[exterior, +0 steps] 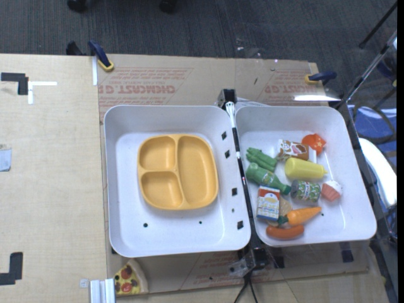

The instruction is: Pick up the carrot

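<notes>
Wooden worktop [50, 169] with two white bins.
Carrot [303, 216] lies just above the red sausage [285, 232]; hand's state can't be told.

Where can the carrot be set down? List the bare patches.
Left bin: bare white floor rings the yellow divided plate, widest below it. Right bin: a bare strip above the toy food, another along its right wall. Crowded around the carrot, beside the sausage.

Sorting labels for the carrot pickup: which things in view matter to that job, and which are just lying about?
Belongs to the job:
carrot
right bin holding it

Just lying about:
yellow divided plate
left bin
yellow bottle
green beans
tomato
red sausage
</notes>
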